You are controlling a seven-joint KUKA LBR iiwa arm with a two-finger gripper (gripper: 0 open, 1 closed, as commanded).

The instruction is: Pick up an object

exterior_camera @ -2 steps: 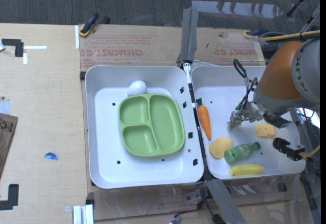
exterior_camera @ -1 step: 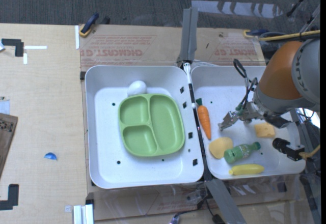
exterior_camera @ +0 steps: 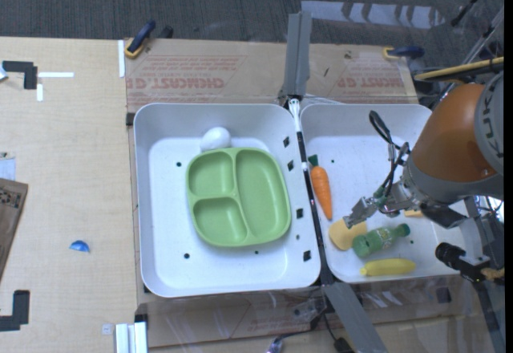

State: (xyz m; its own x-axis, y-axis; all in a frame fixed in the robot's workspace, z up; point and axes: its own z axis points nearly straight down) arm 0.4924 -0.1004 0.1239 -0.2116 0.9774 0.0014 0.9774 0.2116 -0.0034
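- Camera view from above takes in two white bins side by side, and the divider (exterior_camera: 303, 175) between them serves as the landmark for every place below
- Left of the divider, the left bin (exterior_camera: 160, 183) holds a green sectioned plate (exterior_camera: 238, 196) lying flat, with three compartments
- A small white rounded object (exterior_camera: 216, 137) rests touching the plate's far rim, on the side away from the divider
- Just right of the divider, in the right bin (exterior_camera: 353, 135), a toy carrot (exterior_camera: 321, 190) lies lengthwise with its green top toward the far end
- Farther right of the divider and nearer the front wall sit a tan rounded piece (exterior_camera: 345, 236), a green bottle (exterior_camera: 380, 240) on its side, and a yellow banana-like item (exterior_camera: 389, 266) closest to the front rim
- The gripper (exterior_camera: 362, 210) hangs low over the right bin, just above the tan piece and beside the green bottle; whether its jaws are apart or together cannot be told, and nothing is seen held between them
- The arm's orange band (exterior_camera: 449, 135) bulks well right of the divider, over the right bin's outer side
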